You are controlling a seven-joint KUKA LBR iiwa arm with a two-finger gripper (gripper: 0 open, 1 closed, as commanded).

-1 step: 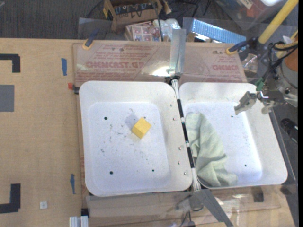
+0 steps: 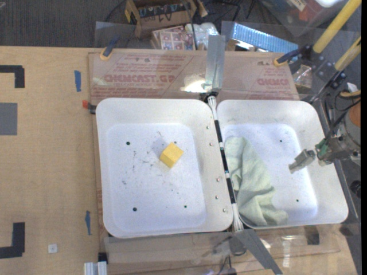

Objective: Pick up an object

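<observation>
A small yellow block (image 2: 171, 154) lies near the middle of the left bin (image 2: 114, 119). A pale green cloth (image 2: 251, 181) is crumpled along the left side of the right bin (image 2: 309, 119), reaching down to its front edge. My gripper (image 2: 302, 160) hangs over the right part of the right bin, coming in from the right edge. It is to the right of the cloth, apart from it, and nothing shows between its fingers.
A metal divider (image 2: 215, 67) stands behind the seam between the two bins. Clear plastic panels (image 2: 149, 76) line the back. Boxes and clutter (image 2: 172, 16) sit beyond them. Cables and yellow bars (image 2: 338, 22) crowd the right side.
</observation>
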